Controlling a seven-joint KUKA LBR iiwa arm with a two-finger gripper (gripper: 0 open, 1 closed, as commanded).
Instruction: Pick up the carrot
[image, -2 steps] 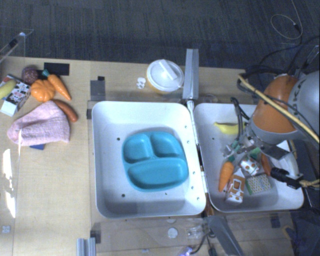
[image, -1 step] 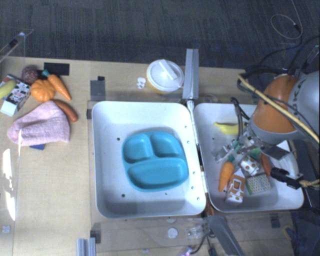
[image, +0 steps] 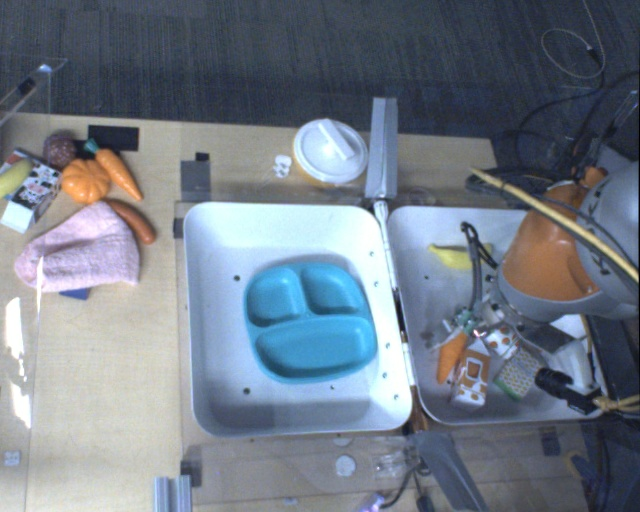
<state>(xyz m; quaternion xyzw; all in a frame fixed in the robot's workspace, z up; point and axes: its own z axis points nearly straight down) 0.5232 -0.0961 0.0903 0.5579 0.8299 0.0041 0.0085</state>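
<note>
A small orange carrot (image: 451, 356) lies in the right bin (image: 430, 290), near its front left, with its leafy end pointing up towards the gripper. My gripper (image: 474, 322) hangs low just above and to the right of the carrot's top end, under the orange band of the arm (image: 545, 262). A small patterned box (image: 470, 377) lies against the carrot's right side. Nothing shows as held.
A yellow banana (image: 450, 257) lies at the right bin's back left and a green-grey pad (image: 515, 375) lies beside the box. The left bin (image: 215, 300) holds a blue divided plate (image: 310, 320). On the bench at far left lie another carrot (image: 120, 172), a pumpkin (image: 84, 181) and a pink cloth (image: 80, 255).
</note>
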